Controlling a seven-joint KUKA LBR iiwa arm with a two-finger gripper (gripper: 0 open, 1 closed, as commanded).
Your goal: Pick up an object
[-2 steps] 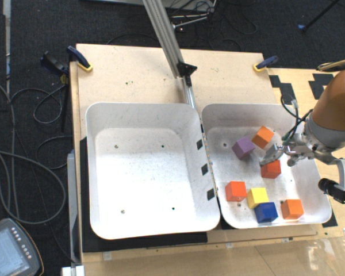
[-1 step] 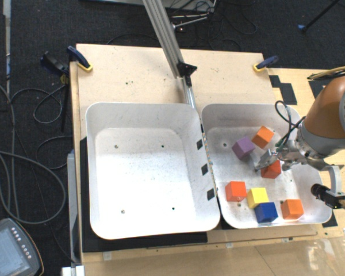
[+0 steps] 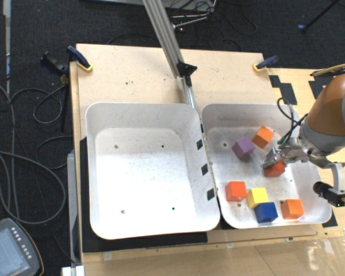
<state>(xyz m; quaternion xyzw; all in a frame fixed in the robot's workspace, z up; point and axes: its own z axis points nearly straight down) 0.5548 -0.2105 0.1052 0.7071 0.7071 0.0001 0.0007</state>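
Where the arm (image 3: 328, 117) reaches in at the frame's right, its gripper (image 3: 274, 158) sits low in the right bin (image 3: 218, 117), closed on a red block (image 3: 274, 168). Purple (image 3: 242, 148), orange (image 3: 263, 135) (image 3: 236, 190) (image 3: 292, 209), yellow (image 3: 256, 197) and blue (image 3: 266, 212) blocks lie around it. Beside it sits the left bin (image 3: 98, 154).

two bins (image 3: 144, 111) side by side on bench (image 3: 132, 68). right bin (image 3: 230, 117) holds seven blocks (image 3: 236, 190): three toward back, four along front. gripper (image 3: 274, 160) over one block (image 3: 274, 168).

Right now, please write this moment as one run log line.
arm: over right bin | gripper: at red block | grasp: unconfirmed | left bin: untouched
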